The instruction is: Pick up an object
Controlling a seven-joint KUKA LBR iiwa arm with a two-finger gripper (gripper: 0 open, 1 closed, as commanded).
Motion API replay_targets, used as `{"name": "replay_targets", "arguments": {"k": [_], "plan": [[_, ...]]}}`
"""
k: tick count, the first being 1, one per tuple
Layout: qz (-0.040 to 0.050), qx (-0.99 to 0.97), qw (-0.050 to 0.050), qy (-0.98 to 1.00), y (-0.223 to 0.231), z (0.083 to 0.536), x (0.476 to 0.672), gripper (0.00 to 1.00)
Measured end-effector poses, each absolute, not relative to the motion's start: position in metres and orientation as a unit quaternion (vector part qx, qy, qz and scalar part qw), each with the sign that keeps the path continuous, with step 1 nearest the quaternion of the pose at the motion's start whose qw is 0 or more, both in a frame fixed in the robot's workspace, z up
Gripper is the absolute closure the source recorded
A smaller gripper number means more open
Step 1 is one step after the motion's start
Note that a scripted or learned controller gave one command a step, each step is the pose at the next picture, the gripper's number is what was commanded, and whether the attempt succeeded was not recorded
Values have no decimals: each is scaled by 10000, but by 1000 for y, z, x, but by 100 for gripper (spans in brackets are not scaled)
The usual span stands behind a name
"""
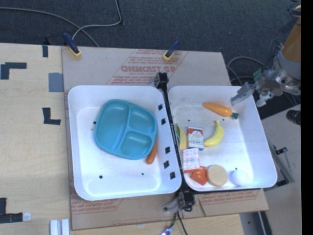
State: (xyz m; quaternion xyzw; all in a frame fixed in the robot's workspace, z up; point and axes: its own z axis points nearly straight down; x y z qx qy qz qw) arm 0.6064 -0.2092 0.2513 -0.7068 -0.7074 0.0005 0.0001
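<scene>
The left bin [80, 131] holds a blue divided plate [125, 129], the right bin [254, 131] holds a carrot [217, 109] and banana [215, 135], and the gripper [252, 93] hovers spread and unloaded over its right rim.

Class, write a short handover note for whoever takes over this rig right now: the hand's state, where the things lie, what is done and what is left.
Hand: above the right bin's far right corner, holding nothing.
Right bin: carrot closest to the hand, banana, two small cartons, a red piece, a tan round piece, a white ball.
Left bin: blue divided plate, a small orange piece at its edge.
Done: nothing picked.
Left: descend, grasp one object, lift. The carrot looks like the likeliest target.
</scene>
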Motion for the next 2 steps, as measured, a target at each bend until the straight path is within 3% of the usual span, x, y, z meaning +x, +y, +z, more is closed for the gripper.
{"name": "replay_targets", "arguments": {"k": [1,2], "plan": [[10,-7068,18,-7074,-191,147,604,0],[-21,-7068,-44,-7073,-158,90,589,0]]}}
